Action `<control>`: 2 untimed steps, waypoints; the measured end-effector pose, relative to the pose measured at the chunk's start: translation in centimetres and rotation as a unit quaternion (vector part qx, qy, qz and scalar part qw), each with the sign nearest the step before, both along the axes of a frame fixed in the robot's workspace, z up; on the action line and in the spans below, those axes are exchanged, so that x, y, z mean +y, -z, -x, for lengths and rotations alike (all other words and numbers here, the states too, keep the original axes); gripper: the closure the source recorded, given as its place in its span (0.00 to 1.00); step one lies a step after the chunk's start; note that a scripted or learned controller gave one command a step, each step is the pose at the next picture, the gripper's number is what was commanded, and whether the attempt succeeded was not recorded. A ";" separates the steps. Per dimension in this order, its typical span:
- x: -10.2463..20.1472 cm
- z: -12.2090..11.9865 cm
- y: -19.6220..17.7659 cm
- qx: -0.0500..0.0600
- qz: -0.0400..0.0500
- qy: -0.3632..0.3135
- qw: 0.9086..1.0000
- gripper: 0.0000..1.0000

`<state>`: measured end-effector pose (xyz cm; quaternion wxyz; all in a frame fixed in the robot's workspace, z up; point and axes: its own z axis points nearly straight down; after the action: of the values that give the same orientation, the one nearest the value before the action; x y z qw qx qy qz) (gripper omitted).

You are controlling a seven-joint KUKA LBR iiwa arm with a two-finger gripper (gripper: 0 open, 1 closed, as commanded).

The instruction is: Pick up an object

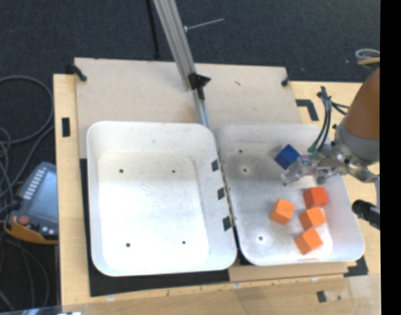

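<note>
The arm is reaching in from three o'clock and the gripper (297, 173) is hanging low over the right bin (253, 143), so the step in hand looks like the approach to a grasp — nothing is sitting between the fingers yet. The nearest candidate is the blue cube (287, 155), lying just beside the fingertips at about eleven o'clock from them, near but seemingly apart. Four orange cubes are lying towards five o'clock of the gripper: one (316, 197) just below the wrist, one (283, 211) further in towards the bin's middle, one (312, 218) below the first, and the lowest (309, 241) near the bin's front rim. The left bin (154, 202) is sitting at nine o'clock, touching the right one along their shared edge. Judging from this, the next move is calling for the tips to be centred over one cube — the blue one most likely — and lowered so the fingers are straddling it before closing. Whether the fingers are spread or closed I cannot tell (the tips are a pale blur against the white floor, and the wrist is covering part of them). The arm's orange band (365, 113) is being cut off at the frame's right, and the height of the tips above the bin floor is hard to judge.
</note>
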<state>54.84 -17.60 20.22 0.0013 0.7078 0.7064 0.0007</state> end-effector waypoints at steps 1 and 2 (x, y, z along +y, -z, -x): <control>2.0 3.1 7.2 0.000 0.000 -0.002 1.000 0.00; 1.9 3.1 6.3 -0.001 0.000 0.002 1.000 1.00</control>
<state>51.72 -15.71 13.95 0.0022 0.7093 0.7049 0.0014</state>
